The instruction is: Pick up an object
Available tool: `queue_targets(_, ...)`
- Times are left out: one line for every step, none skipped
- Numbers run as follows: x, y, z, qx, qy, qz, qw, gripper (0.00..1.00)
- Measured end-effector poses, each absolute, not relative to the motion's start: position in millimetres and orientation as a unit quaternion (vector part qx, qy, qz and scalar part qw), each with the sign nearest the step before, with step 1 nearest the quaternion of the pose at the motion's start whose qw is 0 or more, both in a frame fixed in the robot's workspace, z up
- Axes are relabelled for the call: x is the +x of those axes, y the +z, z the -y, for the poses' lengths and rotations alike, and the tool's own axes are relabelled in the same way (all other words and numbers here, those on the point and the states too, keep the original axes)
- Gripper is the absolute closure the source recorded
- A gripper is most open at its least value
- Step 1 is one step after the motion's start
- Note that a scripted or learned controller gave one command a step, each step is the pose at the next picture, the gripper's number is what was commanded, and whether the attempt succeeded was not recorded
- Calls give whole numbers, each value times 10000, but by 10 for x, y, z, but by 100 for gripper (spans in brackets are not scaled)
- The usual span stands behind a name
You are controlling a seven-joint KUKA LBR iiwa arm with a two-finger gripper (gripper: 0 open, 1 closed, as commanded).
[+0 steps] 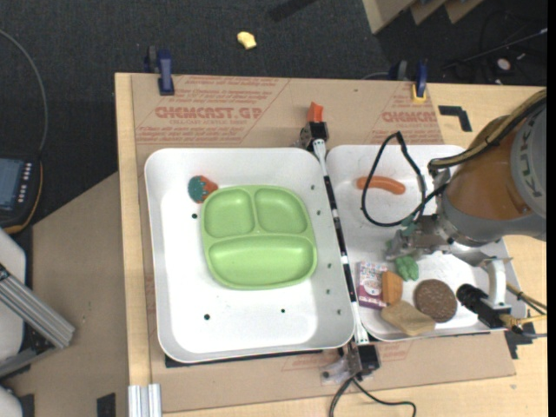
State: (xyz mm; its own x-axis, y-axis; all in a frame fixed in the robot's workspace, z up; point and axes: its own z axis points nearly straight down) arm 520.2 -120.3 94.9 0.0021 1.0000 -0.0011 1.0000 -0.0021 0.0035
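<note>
Arm over the right bin (347, 174), gripper (407, 248) low among small items; finger state cannot be told.
Left bin (165, 233): smooth green three-compartment plate (257, 236), small round teal-and-orange toy (203, 188) at its upper left. Right bin: glossy orange sausage (380, 183), black cable loop (382, 181), orange block (393, 288), brown textured disc (434, 300), tan wedge (407, 320), printed packet (371, 283). Cardboard-covered bench (261, 111), dark carpet (104, 24) beyond.
</note>
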Motion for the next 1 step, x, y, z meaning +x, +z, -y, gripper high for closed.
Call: queue_targets(6017,1916,736,7041,58,-7100,64,100)
